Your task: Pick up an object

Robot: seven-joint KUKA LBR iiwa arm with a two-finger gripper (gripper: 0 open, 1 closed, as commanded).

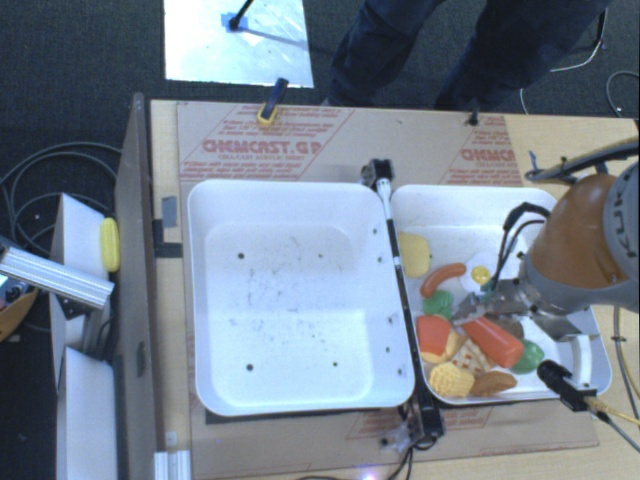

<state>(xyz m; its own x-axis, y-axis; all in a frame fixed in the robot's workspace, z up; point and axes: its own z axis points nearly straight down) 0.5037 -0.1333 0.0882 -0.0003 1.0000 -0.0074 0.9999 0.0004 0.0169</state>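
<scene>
The arm (585,243) reached in from the right, wrist bent low over the right bin (445,206). The pincer (478,308) sat among the toy food, just above the red block (495,340) and beside the sausage (442,278). How far the pincer stood open could not be told.

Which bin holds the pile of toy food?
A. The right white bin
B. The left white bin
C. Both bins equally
A: the pile of colourful plastic toy food lies in the shallow white right bin, under the grey arm's gripper, while the shallow white left bin shows only small dark specks.
</scene>
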